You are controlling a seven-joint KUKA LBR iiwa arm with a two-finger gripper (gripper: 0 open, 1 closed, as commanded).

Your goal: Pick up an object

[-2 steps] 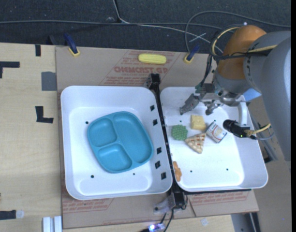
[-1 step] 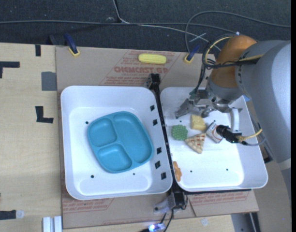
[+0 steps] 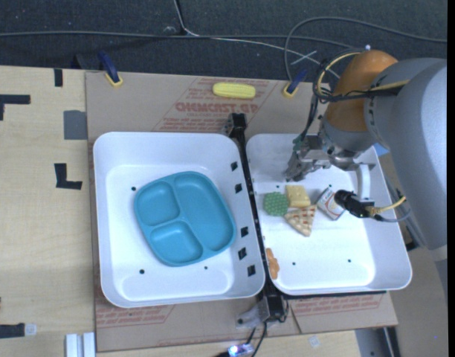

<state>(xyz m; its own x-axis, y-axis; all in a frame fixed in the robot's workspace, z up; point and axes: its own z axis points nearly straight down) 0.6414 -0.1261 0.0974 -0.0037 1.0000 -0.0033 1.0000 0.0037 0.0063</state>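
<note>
Nearest us, a small orange piece [image 3: 271,262] sits at the right bin's [image 3: 376,274] left wall. Further up, a waffle wedge [image 3: 302,219], yellow block [image 3: 297,195] and green ball [image 3: 275,203] cluster together. Just beyond them hangs the gripper [image 3: 296,171]; whether it's open or gripping anything, I cannot tell. The left bin [image 3: 108,199] holds a blue divided plate [image 3: 183,218].

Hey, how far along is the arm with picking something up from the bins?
Nothing looks picked yet. The tool is low in the right bin, just above the yellow block, with the green piece and waffle wedge lying on the floor beside it. The blue tray sits in the left bin. Grasping and lifting an object remain.
</note>
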